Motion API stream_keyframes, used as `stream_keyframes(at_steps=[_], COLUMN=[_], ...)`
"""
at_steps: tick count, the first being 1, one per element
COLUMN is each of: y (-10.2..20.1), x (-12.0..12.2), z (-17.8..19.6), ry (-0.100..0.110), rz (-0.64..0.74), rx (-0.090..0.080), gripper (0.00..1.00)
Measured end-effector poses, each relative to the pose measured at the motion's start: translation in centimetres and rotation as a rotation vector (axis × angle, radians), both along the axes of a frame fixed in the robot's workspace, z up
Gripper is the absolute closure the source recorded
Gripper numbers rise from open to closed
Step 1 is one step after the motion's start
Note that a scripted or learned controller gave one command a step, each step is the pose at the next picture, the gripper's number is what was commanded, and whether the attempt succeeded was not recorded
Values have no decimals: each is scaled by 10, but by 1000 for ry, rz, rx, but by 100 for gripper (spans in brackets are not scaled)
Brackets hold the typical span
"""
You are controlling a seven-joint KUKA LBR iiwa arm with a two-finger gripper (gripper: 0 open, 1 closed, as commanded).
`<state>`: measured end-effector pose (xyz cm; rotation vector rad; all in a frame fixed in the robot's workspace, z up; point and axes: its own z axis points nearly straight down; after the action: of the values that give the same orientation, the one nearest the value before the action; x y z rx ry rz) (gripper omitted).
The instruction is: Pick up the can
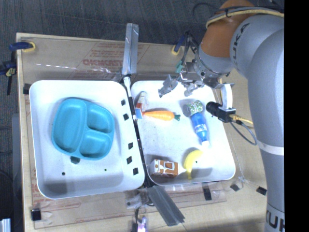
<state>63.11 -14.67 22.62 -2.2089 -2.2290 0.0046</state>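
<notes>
Sitting in the right bin (219, 170) are a carrot (158, 114), a blue tube (199, 128), a banana (190, 160), a small carton (165, 167) and the can (140, 103) (reddish, upright against the left wall beside the carrot). A blue divided plate (83, 128) lies in the left bin (43, 175). End effector (179, 84) hangs over the right bin's far rim, fingers apart, gripping nothing.

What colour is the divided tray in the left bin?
Light blue divided tray, seen in the camera view.
</notes>
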Motion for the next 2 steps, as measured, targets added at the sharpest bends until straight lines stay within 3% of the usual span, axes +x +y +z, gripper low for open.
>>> stream_keyframes(at_steps=[1,2], y=[18,29], x=[26,-52], z=[-38,-117], ry=[0,-4], rz=[151,260], rx=[1,-5], gripper=[0,0])
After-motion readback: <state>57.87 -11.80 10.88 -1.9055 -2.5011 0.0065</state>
